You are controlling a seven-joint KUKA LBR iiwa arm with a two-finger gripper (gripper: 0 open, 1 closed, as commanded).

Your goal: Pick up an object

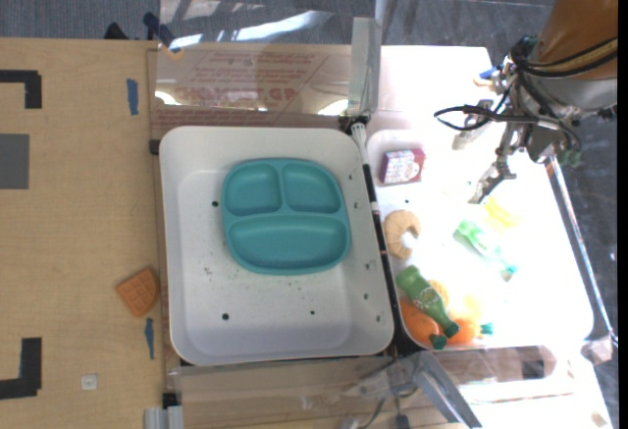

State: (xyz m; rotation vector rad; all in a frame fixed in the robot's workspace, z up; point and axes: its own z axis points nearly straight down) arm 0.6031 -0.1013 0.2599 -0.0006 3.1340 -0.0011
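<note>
Camera view: the gripper (pixel 494 184) hangs over the right bin (pixel 579 270), whether open or closed I cannot tell; just below lies a green bottle (pixel 482 244) (long axis slanting, cap toward lower right), beside a yellow piece (pixel 499 213)

Teal divided plate (pixel 286 214) centred in left bin (pixel 186 319); at 3 o'clock, right bin (pixel 549 319) containing purple packet (pixel 401 166), croissant (pixel 400 231), green bottle (pixel 427 302); waffle (pixel 138 292) on counter (pixel 69 221) at 8 o'clock.
</note>
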